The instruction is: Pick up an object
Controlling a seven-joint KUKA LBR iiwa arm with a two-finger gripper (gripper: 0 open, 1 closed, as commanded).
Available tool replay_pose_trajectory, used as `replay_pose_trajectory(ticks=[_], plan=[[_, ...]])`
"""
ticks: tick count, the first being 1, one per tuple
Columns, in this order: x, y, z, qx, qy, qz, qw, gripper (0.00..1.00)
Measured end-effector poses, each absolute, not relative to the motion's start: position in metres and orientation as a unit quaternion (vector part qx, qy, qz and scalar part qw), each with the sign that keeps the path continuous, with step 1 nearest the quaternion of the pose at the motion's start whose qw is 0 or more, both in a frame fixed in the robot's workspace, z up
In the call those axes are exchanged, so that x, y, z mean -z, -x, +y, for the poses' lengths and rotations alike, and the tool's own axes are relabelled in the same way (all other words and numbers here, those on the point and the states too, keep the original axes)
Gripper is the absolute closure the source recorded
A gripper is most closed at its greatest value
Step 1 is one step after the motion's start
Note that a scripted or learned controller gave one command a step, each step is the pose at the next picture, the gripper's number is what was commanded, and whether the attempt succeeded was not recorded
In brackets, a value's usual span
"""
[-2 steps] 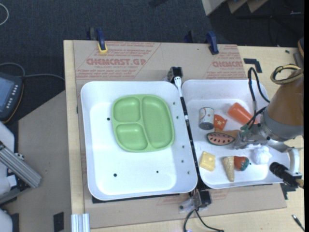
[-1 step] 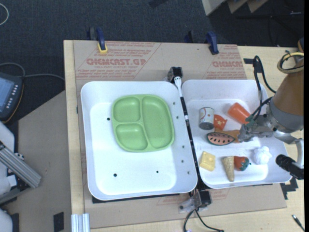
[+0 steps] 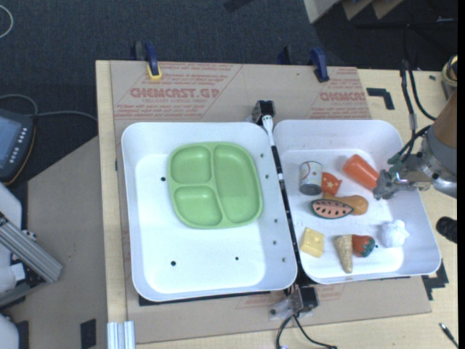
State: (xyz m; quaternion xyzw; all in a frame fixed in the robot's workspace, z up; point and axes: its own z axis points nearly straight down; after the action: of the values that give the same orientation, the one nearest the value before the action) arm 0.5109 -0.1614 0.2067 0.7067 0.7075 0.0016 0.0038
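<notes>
The right white bin [image 3: 414,257] holds several small objects: a tin can [image 3: 310,178], a red piece with a star [image 3: 330,184], an orange cup-like piece [image 3: 360,169], a watermelon slice [image 3: 330,209], a yellow cheese wedge [image 3: 313,242], a cone [image 3: 344,254], a red and green piece [image 3: 364,246] and a white crumpled lump [image 3: 394,233]. My gripper [image 3: 385,185] hangs low over the right side of this bin, just right of the orange piece and above the white lump. Nothing shows in its grasp.
A green divided plate [image 3: 216,185] lies in the left white bin [image 3: 145,260]. A black divider [image 3: 280,187] runs between the bins. Blue clamps [image 3: 317,64] hold the cardboard base at the back. Cables [image 3: 410,93] trail by the arm at right.
</notes>
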Motion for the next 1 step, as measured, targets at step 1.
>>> replay_pose_trajectory(ticks=[1], plan=[[-0.2262, -0.5120, -0.1617, -0.0010, -0.707, 0.707, 0.003, 1.00]])
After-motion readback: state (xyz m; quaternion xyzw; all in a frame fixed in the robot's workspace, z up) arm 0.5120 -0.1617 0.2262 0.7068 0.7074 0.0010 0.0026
